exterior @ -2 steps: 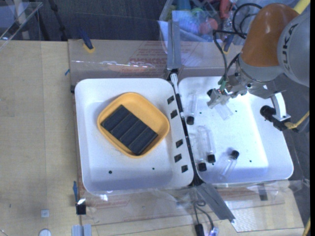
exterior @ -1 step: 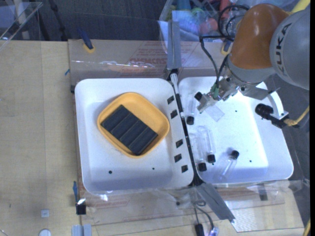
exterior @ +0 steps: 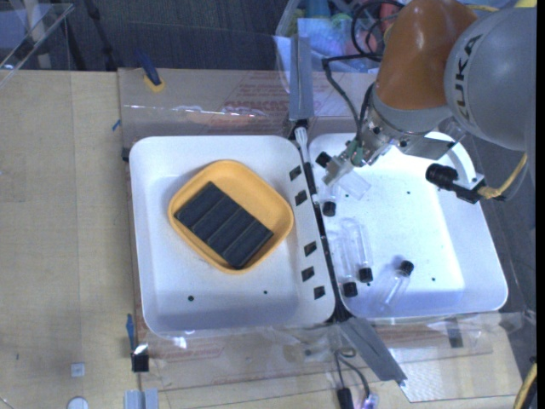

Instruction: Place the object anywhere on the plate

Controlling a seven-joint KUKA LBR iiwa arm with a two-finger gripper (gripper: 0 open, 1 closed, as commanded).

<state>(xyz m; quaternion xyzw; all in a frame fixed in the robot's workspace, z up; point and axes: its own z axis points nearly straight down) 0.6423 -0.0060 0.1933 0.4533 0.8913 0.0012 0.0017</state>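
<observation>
The see-through tubes [exterior: 353, 245] with black caps lie in the right bin [exterior: 477, 262], well apart from the yellow plate [exterior: 277, 211] in the left bin [exterior: 153, 279]. They look light, hard and slippery, so gripping across the middle seems best. The hand [exterior: 358, 153] hovers above the right bin; I cannot tell its state.

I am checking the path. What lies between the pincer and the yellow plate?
In the camera view, the divider between the two bins, with black clips along it, lies between the pincer and the plate. Bare white bin floor surrounds the plate.
</observation>
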